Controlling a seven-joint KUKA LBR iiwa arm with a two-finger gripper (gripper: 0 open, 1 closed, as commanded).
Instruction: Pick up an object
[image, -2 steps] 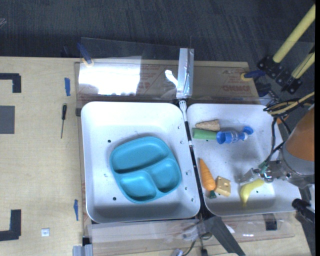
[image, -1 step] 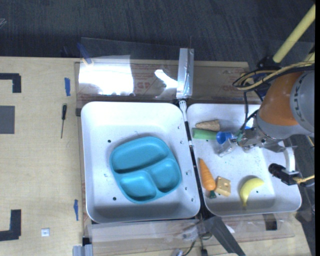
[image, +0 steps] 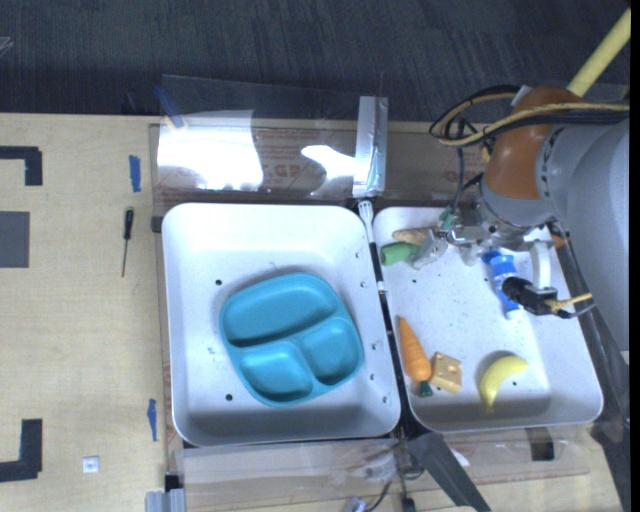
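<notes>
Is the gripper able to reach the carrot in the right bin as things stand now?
Probably yes. The carrot lies uncovered by the left wall of the right bin, and the gripper is over the same bin. The wall and a cracker close by may crowd the fingers.

Arm bent down — hand (image: 462, 238) lowered, grip unclear.

A divided tray (image: 290, 338) lies in the left bin (image: 190, 400). In the right bin (image: 570, 400), a carrot (image: 413, 353) lies left of a cracker (image: 446, 373), a banana (image: 498, 377) to its right.
</notes>
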